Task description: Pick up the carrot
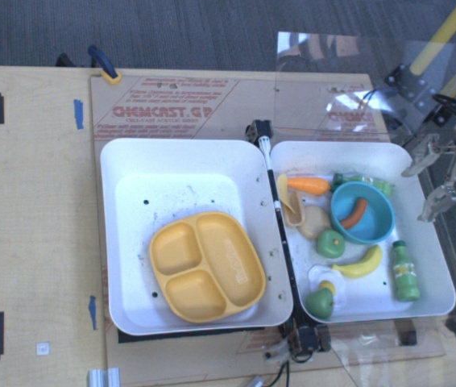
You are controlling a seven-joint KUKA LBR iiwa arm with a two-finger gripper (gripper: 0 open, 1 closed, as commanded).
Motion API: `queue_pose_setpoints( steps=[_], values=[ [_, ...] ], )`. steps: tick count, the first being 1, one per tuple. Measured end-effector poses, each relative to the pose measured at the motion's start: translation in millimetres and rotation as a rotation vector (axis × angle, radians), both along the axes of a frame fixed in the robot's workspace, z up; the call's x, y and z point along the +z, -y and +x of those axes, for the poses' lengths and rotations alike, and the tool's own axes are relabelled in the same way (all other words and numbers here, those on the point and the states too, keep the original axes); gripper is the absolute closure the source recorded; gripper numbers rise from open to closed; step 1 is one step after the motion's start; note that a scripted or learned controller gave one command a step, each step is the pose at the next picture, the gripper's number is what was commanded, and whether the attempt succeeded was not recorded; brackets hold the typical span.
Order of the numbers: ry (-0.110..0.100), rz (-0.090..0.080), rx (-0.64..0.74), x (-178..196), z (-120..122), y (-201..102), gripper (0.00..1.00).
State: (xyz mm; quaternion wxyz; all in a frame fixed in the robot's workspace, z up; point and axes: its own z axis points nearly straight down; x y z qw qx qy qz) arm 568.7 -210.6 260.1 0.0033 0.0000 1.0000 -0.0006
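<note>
On the pale wooden surface (pixel 35 240), a cardboard sheet (pixel 172 107) with red print, lying under two white bins set side by side.

In the left bin (pixel 119 184), a yellow three-part plate (pixel 205 266), resting toward the bin's near edge.

In the right bin (pixel 447 290), a crowd of toy food. Close to its far-left corner, the carrot (pixel 308 186), orange, lying flat and roughly parallel to the far edge, just beside the blue bowl (pixel 381 224). Just nearer than the carrot, a beige piece (pixel 292 210), hard to make out. Inside the bowl, a red-orange sausage (pixel 355 213), tilted. Against the bowl's near-left rim, a green apple (pixel 330 243). Nearer still, a yellow banana (pixel 358 263), and by the near edge a green round fruit (pixel 320 301). Behind the bowl, something green (pixel 377 186) near the far edge. Toward the near-right corner, a green bottle (pixel 404 272), lying down.

Above the right edge of that bin, the arm (pixel 453 147) and its jaws: apparently spread apart and gripping nothing, well apart from the carrot.
</note>
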Motion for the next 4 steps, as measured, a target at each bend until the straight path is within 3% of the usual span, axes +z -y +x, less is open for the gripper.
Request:
queue_pose_setpoints(
  steps=[1,2,3,4],
  values=[
    [0.009,0.001,-0.267,69.9,84.0,-18.1,0.0],
    [-0.013,0.003,-0.367,-82.4,-1.7,-17.8,0.0],
    [0.007,0.009,-0.486,-13.7,44.9,-117.5,0.0],
    [-0.004,-0.003,-0.512,-150.7,53.4,-112.8,0.0]
  ],
)
